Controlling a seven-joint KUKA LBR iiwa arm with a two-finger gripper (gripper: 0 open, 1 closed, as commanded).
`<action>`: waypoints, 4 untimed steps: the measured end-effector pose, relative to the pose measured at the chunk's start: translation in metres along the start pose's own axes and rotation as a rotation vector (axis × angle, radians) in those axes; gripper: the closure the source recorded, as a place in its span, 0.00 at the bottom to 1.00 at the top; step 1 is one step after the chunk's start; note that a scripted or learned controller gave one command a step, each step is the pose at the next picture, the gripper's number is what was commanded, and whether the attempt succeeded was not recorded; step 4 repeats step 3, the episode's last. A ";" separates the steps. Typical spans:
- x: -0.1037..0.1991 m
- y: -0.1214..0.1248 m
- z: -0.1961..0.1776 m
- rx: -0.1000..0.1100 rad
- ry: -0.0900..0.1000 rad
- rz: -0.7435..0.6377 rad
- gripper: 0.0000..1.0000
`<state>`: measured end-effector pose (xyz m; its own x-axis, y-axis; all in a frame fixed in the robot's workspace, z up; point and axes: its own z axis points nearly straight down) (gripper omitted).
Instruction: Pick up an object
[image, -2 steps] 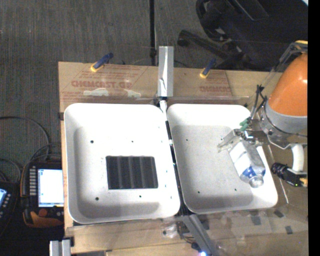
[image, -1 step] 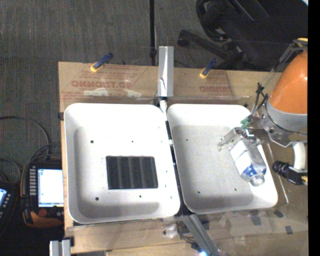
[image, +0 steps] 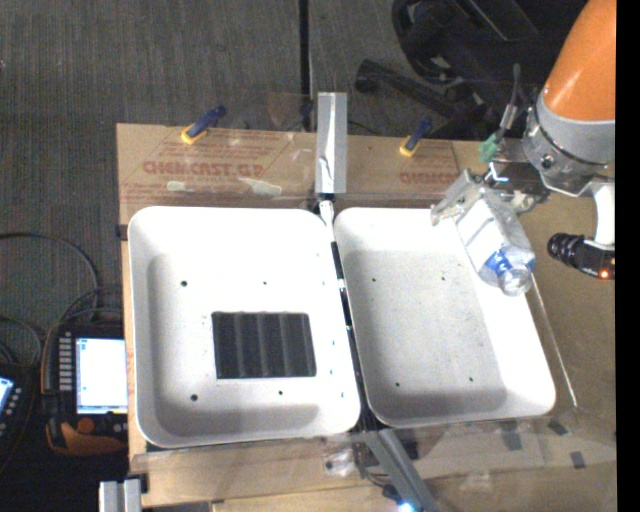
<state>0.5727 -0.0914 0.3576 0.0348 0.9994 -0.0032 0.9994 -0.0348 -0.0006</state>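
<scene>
Grey arm (image: 585, 95) with orange band reaching in from upper right, wrist tilted down-left, jaws indistinct

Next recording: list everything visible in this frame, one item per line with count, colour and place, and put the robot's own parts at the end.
White bins: 2, white, side by side on the bench; left bin, right bin.
Ribbed tray: 1, dark grey, flat on the left bin's floor.
Plastic bottle: 1, clear with a blue label, over the right bin's upper right corner, just below the gripper.
Clamps: 2, yellow and blue, on the board behind the bins; one left, one right.
Handheld pendant: 1, dark with a lit screen, on the floor left of the bench.
Robot arm: 1, grey with an orange band, at upper right.
Gripper: 1, grey, above the bottle; contact unclear.
</scene>
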 end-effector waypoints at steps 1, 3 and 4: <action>-0.014 0.003 -0.017 0.002 -0.001 0.282 1.00; -0.033 0.091 0.172 0.003 -0.001 -0.061 1.00; -0.033 0.091 0.172 0.003 -0.001 -0.061 1.00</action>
